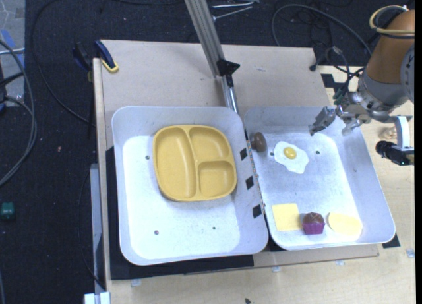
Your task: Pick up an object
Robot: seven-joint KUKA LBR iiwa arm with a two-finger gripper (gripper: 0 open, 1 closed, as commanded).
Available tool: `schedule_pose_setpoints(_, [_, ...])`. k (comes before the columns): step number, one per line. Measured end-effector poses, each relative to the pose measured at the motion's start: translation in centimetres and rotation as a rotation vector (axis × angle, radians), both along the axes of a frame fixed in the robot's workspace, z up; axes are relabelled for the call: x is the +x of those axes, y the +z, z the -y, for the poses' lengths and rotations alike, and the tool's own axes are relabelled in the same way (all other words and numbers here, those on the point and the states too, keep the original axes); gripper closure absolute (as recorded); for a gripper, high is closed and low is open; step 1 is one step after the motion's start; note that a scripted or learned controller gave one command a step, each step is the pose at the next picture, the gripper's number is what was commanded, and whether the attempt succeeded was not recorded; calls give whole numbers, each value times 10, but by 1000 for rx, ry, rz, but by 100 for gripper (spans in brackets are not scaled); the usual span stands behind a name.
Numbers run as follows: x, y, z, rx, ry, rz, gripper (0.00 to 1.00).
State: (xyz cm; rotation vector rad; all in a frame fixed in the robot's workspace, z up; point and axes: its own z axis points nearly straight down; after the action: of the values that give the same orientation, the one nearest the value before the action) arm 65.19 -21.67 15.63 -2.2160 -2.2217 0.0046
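Observation:
My gripper [335,123] hangs over the far right part of the right bin [369,184], fingers spread apart with nothing between them. In that bin lie a fried egg [291,156] near the middle, a small brown object [258,142] at the left wall, a yellow square slice [286,217], a purple piece [313,223] and a pale yellow round piece [345,224] along the front. The egg sits to the left of and nearer than the gripper.
The left bin [132,184] holds a yellow divided plate [195,162]. A slanted metal pole [206,26] runs down to the gap between the bins. Cables lie on the dark floor behind the bench.

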Motion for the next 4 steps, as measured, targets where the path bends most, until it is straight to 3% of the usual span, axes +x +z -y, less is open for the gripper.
schedule_pose_setpoints(1, [0, -44, -5, 0, 1, 1, 0])
schedule_pose_setpoints(2, [2, -30, -5, -4, 3, 8, 100])
schedule_pose_setpoints(4, [-9, 65, -3, -3, -3, 12, 100])
